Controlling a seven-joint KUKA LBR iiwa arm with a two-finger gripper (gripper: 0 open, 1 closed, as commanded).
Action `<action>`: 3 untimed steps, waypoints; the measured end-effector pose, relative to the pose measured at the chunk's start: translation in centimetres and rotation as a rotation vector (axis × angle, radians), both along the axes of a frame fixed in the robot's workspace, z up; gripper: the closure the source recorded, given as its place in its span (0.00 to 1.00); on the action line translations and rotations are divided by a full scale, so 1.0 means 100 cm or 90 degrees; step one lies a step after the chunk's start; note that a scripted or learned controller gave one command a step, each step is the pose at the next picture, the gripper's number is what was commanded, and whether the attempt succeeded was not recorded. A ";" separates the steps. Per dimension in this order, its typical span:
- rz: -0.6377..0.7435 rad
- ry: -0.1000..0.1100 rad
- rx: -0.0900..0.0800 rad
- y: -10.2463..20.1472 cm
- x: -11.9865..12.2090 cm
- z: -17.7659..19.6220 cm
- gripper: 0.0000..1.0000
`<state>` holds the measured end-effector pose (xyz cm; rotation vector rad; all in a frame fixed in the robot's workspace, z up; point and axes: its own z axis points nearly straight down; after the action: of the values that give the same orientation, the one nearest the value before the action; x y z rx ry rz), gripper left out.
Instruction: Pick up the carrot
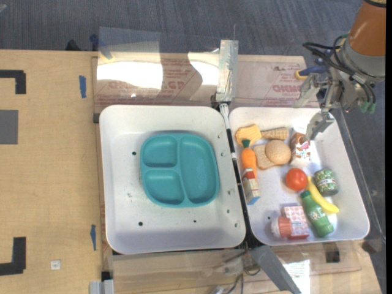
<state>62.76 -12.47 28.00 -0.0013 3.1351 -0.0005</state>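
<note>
Smooth tapered orange carrot [248, 158] beside round bun [277, 152].

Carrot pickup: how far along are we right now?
Nothing looks done yet. The carrot lies at the left edge of the right bin, beside a small bottle, untouched. The gripper hangs over the bin's far right corner, well away from the carrot. Left: move across, descend, grasp, lift.

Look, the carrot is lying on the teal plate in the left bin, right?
Not quite. The camera view shows the carrot lying in the right bin, by its left wall, among the other toy food. The teal plate is in the left bin.
</note>
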 end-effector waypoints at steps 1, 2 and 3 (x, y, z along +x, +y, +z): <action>-0.074 0.007 0.002 0.082 -0.119 -0.098 0.00; 0.036 -0.001 0.001 0.091 -0.053 -0.094 0.00; 0.007 0.007 0.000 0.019 -0.067 -0.171 0.00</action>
<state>56.06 -10.53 10.88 -0.0189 3.1463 0.0001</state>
